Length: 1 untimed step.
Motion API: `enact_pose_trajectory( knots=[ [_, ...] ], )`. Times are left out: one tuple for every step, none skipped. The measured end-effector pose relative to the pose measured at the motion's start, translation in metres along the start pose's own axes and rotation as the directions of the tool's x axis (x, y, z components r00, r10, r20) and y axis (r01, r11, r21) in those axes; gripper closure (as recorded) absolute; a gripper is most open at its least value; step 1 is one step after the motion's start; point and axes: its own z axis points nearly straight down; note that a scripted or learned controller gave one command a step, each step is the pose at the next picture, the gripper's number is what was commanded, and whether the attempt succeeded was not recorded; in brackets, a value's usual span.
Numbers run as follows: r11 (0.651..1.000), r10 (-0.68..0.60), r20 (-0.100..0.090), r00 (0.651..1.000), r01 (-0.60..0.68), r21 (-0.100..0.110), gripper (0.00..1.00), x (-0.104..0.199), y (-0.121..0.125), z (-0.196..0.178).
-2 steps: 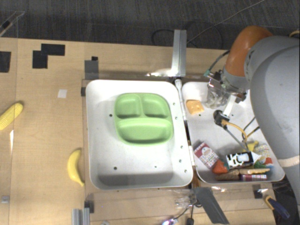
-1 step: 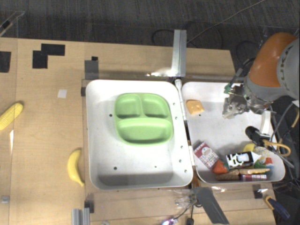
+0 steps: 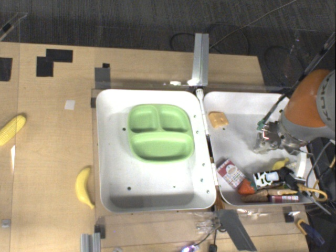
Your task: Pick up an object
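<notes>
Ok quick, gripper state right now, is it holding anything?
Gripper: cannot be told. It sits low in the right bin, above the pile of items; nothing is visibly held.

No text is legible; the print on the small red-and-white packet (image 3: 231,173) is too blurred to read

place: robotics lab | evidence: wooden bench (image 3: 47,193), two white bins (image 3: 105,140), loose cables (image 3: 247,20)
</notes>
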Motion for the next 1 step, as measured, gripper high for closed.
enact_pose_trajectory(
  knots=[
    [0.991, -0.132, 0.003, 0.991, 0.132, -0.007, 0.0, -0.0259, -0.0547, -0.0015]
  ],
)
